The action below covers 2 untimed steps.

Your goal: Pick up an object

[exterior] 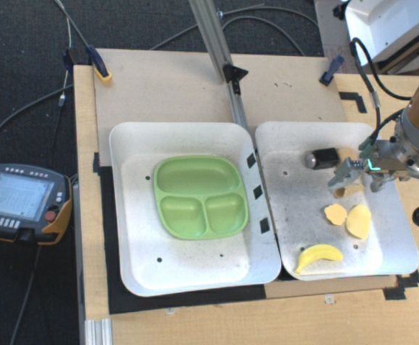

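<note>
My gripper (pixel 358 178) hangs over the upper right part of the right bin (pixel 295 192). It is open, its two grey fingers spread apart. A small tan piece (pixel 350 189) lies just under and between them; I cannot tell whether it is touched. A black and silver cylinder (pixel 323 157) lies to the gripper's left. Two yellow lumps (pixel 335 214) (pixel 358 221) sit just in front of the gripper, and a yellow banana (pixel 318 256) lies near the bin's front edge.
The left bin (pixel 130 192) holds a green divided plate (pixel 200 196). A metal pole (pixel 216 42) slants up from between the bins. A teach pendant (pixel 22 203) lies off the bench at the left.
</note>
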Each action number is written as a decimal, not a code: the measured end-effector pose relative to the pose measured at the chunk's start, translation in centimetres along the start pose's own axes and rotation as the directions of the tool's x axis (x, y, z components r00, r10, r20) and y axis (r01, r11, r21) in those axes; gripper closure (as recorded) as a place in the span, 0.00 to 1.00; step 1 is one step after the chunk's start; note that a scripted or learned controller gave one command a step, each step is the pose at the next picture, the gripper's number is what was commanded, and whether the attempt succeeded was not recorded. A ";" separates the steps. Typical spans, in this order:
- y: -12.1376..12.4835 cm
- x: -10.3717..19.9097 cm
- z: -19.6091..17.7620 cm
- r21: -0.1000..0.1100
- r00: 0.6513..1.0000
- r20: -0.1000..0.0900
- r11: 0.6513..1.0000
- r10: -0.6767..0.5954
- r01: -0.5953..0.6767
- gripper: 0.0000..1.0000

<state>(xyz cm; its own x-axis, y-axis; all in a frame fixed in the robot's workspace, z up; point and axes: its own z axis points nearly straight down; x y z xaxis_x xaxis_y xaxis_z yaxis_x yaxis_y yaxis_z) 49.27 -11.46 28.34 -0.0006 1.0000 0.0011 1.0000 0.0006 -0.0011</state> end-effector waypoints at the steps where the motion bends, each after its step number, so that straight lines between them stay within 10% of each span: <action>1: 0.0 0.0 0.0 0.000 1.000 0.000 1.000 0.000 0.000 0.00; 2: 0.0 -0.4 4.3 0.005 1.000 -0.001 1.000 0.002 -0.002 0.00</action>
<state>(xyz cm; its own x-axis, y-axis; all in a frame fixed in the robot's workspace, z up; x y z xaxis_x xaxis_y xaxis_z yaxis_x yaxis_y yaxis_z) 49.31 -11.88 24.03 0.0011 1.0000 0.0021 1.0000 -0.0011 -0.0061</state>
